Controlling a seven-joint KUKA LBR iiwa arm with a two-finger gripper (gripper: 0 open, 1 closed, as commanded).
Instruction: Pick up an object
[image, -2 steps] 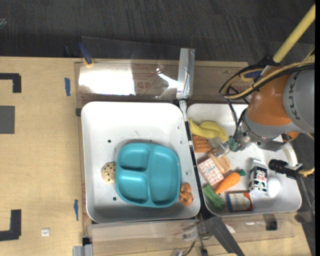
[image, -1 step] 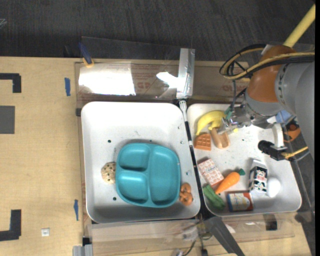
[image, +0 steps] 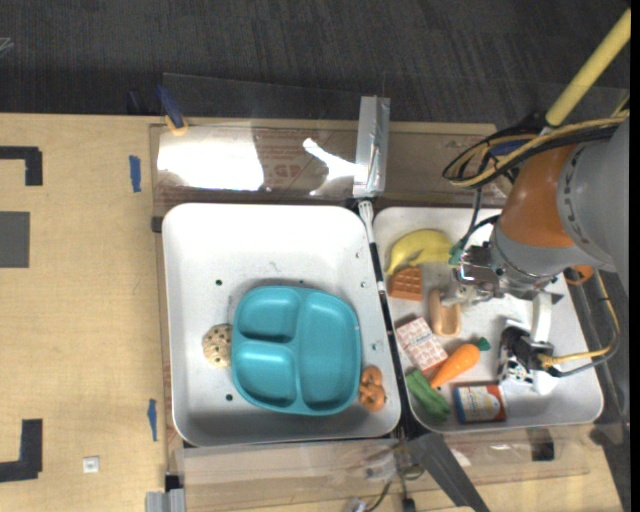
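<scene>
A: Hovering over the right-hand shallow white bin (image: 585, 395) is the grey arm's two-finger gripper (image: 458, 292). How its jaws stand, I cannot tell.

B: Where is something to pick?

A: A small tan cylinder (image: 444, 312) stands just at the gripper's six o'clock, long axis twelve-to-six. An orange plastic carrot (image: 455, 364) lies farther on, also toward six.

bright, even overhead light, strong glare on the clear panel (image: 255, 160) behind the bins, soft shadows, slightly soft focus.
</scene>
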